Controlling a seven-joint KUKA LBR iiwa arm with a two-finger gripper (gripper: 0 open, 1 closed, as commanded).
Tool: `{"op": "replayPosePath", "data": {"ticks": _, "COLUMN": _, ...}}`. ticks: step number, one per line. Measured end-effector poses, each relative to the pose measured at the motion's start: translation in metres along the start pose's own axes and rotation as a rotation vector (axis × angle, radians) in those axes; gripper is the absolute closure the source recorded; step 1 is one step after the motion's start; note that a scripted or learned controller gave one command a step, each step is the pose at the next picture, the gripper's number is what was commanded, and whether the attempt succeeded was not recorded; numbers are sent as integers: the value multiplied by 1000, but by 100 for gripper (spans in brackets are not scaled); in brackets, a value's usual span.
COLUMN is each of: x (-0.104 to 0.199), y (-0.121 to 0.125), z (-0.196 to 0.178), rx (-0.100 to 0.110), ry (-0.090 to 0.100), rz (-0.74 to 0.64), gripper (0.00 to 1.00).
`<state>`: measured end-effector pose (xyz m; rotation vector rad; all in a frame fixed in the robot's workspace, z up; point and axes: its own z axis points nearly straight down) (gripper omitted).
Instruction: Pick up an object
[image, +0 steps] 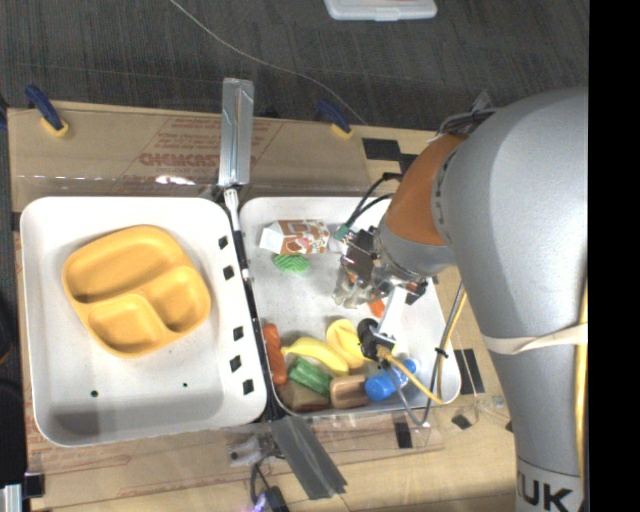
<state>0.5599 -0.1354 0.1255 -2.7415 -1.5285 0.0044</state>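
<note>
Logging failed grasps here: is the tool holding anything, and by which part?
It cannot be told. The tool sits low in the right bin, above the toy food pile, with no object visibly in it.

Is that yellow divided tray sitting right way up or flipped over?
Right way up. The yellow tray lies in the left bin with its three hollow compartments facing upward.

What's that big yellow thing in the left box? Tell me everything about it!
It is a yellow tray, like a lunch plate, that looks like smooth plastic. It has rounded corners and three shallow compartments: one long one at the top and two smaller ones below. It lies flat but turned at a slant, on the floor of the left white bin. Nothing sits in it.
</note>
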Motion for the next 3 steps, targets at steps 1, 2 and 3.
{"op": "replayPosePath", "data": {"ticks": 1, "x": 28, "y": 26, "z": -42, "rx": -2, "ry": 2, "rz": 18, "gripper": 100}}
{"op": "replayPosePath", "data": {"ticks": 2, "x": -32, "y": 23, "z": 5, "rx": 4, "ry": 0, "rz": -167, "gripper": 100}}
{"op": "replayPosePath", "data": {"ticks": 3, "x": -1, "y": -21, "z": -17, "rx": 3, "ry": 1, "rz": -73, "gripper": 100}}
